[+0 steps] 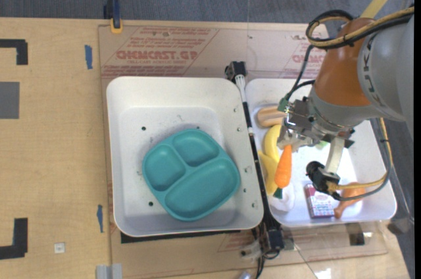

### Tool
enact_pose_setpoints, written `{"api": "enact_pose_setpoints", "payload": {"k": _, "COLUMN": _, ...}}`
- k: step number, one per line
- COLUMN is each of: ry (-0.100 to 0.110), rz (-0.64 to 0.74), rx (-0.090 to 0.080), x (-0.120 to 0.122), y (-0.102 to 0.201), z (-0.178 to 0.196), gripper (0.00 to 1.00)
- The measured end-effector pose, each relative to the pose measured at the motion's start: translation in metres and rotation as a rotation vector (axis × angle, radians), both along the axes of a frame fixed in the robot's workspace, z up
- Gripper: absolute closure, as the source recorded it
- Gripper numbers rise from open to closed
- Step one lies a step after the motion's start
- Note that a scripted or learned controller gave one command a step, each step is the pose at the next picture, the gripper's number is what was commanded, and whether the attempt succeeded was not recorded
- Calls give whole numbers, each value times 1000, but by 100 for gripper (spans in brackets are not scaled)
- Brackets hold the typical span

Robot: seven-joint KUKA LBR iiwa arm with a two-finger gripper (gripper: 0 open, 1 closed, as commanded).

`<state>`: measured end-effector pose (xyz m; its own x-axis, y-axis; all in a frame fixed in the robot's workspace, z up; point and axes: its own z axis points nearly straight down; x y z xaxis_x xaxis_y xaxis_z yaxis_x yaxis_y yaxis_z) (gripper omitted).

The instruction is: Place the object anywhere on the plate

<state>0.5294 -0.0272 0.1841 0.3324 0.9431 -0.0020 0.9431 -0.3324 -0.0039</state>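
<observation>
Carrot (283, 168) hangs just below gripper (287, 141), seemingly between its fingers.

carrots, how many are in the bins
2. One carrot hangs at the gripper over the right bin, beside the banana. A second carrot lies near that bin's right front corner. The arm may hide more.
</observation>
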Motion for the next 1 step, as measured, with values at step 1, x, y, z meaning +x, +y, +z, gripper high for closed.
{"api": "enact_pose_setpoints", "payload": {"k": 1, "ry": -10, "rz": -278, "rx": -8, "x": -21, "y": 54, "z": 1, "gripper": 100}}
